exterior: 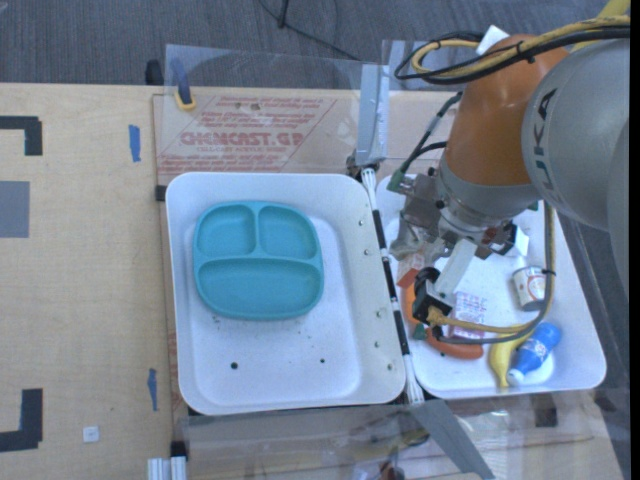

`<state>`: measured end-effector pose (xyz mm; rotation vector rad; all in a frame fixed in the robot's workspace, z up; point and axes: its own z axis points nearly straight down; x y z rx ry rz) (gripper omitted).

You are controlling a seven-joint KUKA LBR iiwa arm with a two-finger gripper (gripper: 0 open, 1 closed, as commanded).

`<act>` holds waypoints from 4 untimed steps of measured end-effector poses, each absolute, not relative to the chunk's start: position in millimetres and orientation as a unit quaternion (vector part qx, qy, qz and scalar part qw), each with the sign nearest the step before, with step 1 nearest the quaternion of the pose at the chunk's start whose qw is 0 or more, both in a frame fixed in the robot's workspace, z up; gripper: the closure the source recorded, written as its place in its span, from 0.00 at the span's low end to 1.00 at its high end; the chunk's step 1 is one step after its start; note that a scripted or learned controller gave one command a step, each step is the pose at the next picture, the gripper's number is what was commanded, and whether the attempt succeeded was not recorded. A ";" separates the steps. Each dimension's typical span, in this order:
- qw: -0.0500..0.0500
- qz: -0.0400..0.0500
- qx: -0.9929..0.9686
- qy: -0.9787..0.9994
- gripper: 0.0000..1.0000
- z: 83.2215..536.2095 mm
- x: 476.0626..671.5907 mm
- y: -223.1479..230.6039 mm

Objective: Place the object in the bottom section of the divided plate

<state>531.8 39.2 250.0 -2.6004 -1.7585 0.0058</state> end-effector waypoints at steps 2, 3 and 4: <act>0.000 0.000 -0.772 -0.636 1.00 238.6 566.6 160.7; 0.001 0.002 -0.805 -0.593 1.00 183.6 571.2 137.7; 0.001 0.002 -0.805 -0.593 0.00 183.8 571.3 137.8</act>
